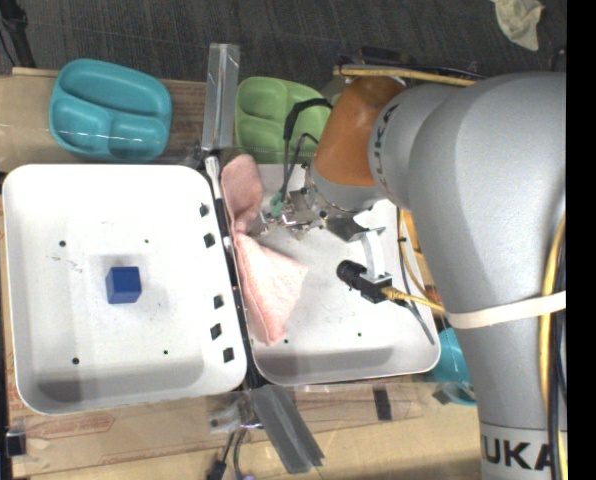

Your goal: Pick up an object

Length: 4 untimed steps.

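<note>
Fingers: state indeterminate; gripper low over pink cloth in right bin. Risk: limp fabric slips free on lift. Blue cube untouched, left bin.

Soft pink cloth; glossy white plastic bins.

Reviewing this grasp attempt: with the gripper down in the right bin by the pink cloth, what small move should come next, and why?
Probably close on the pink cloth and lift slightly. The gripper sits low at the cloth's upper fold in the right bin, and nothing is visibly held. The blue cube lies far off in the left bin.
</note>
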Each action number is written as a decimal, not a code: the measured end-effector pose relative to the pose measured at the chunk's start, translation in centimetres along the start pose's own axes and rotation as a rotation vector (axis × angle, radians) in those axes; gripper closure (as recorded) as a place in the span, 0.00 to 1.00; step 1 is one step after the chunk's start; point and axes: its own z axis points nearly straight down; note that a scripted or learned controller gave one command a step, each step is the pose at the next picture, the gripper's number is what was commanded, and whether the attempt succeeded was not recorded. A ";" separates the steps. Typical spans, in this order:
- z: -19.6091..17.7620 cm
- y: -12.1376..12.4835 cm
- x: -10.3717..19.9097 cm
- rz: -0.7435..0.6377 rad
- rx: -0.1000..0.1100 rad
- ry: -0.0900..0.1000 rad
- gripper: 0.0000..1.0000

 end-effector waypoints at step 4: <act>0.0 -0.2 0.3 -0.211 0.003 0.003 0.00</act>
